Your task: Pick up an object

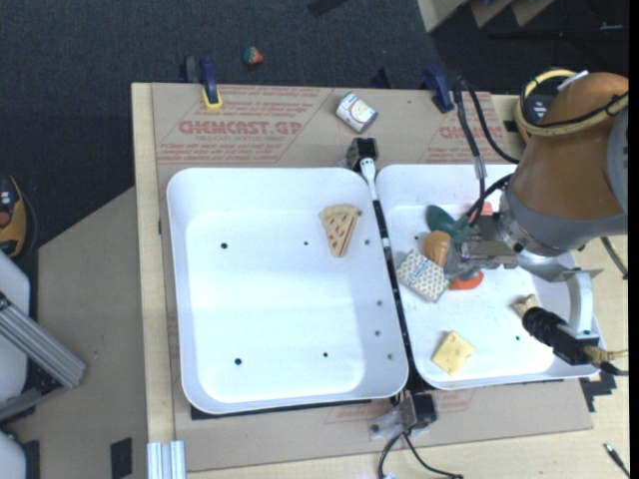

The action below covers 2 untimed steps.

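Now | left bin (200, 267): waffle wedge (339, 230) | right bin (499, 367): cheese (453, 352), patterned block (423, 274) | jaws: cannot tell

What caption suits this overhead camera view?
Grey-and-orange arm reaches over the right bin among small toys; a waffle wedge lies in the left bin.

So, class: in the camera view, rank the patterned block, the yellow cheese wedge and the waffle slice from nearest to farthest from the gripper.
From the gripper:
1. Patterned block, right bin, just beside it.
2. Yellow cheese wedge, right bin, near front edge.
3. Waffle slice, left bin, across the divider.
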Tool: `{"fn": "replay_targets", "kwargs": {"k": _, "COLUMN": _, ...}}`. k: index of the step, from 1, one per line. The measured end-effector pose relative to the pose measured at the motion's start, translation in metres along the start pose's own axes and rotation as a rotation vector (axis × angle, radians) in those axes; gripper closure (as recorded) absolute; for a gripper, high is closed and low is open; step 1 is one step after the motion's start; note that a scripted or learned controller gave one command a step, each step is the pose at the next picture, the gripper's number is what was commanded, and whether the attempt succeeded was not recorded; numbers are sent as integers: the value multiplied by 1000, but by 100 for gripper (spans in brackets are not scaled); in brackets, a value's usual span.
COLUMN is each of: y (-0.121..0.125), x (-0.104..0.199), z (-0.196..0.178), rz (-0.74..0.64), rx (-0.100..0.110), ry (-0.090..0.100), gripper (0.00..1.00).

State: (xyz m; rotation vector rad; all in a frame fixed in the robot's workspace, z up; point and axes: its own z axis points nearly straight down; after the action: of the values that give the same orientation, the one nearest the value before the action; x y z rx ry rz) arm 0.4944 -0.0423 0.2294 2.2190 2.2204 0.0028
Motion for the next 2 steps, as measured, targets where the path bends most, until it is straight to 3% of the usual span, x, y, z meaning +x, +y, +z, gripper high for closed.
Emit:
{"fn": "replay_targets", "kwargs": {"k": 1, "y": 14, "x": 130, "z": -145, "rz": -17, "rx": -16, "ry": 7, "gripper": 100}}
{"fn": "replay_targets", "kwargs": {"k": 2, "y": -15, "x": 185, "z": -191, "rz": -7, "rx": -3, "ry": 4, "gripper": 100}}
